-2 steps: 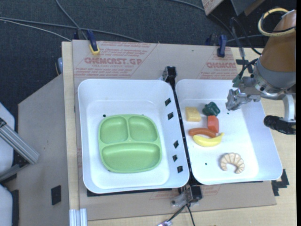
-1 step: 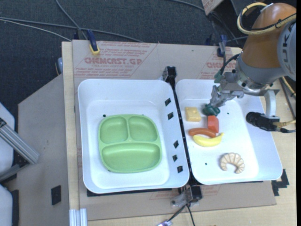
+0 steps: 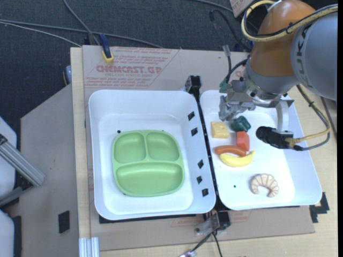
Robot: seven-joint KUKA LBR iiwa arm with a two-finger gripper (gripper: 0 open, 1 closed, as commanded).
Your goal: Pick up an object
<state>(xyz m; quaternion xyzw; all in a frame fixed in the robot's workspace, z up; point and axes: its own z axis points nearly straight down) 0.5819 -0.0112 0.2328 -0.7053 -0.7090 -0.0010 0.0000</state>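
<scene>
Toy food is crowding the right bin (image 3: 300, 191): dark green piece (image 3: 241, 124) lying directly under the jaws (image 3: 231, 111), whose opening cannot be told. Cheese block (image 3: 219, 129) and orange piece (image 3: 243, 140) are sitting just beside; a descent risks nudging neighbours, spoiling the grasp.

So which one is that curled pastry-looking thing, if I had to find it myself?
Start at the right-hand shallow white bin, the one the grey and orange arm reaches over. Go to its near corner, below the yellow toy banana. There, lying alone, is the tan, ridged, crescent-shaped toy croissant, the only beige, striped piece, set apart from the cluster of coloured food toys above it.
</scene>
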